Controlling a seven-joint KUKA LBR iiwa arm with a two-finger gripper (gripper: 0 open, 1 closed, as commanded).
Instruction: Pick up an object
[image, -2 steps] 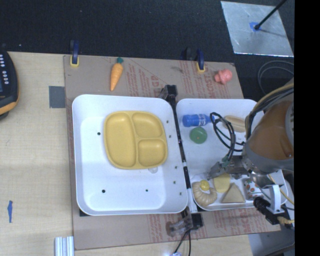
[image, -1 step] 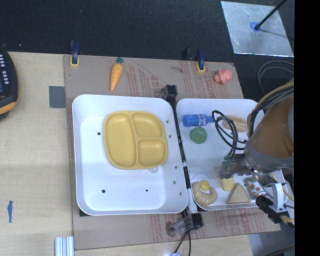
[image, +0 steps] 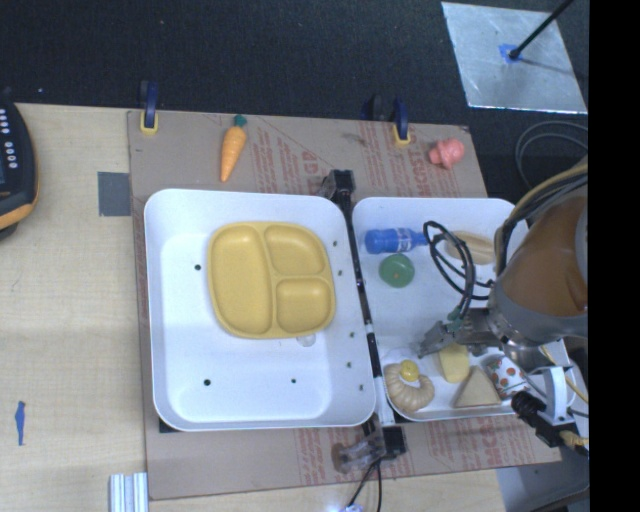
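Note:
My gripper (image: 452, 336) hangs low over the front part of the right bin (image: 420, 212), at the end of the grey and orange arm (image: 545, 270) that reaches in from the right. Directly below and in front of it lies a pale yellow block (image: 455, 364). Beside that block are a tan wedge (image: 478, 390) and a beige ring with a yellow piece on it (image: 408, 386). Farther back in the same bin sit a green ball (image: 397, 270) and a blue bottle (image: 388, 241).
The left bin (image: 180, 300) holds a yellow divided plate (image: 270, 278). A black cable (image: 450, 258) loops over the right bin behind the gripper. Beyond the bins, a toy carrot (image: 232, 150) and a pink object (image: 447, 152) lie on the brown board.

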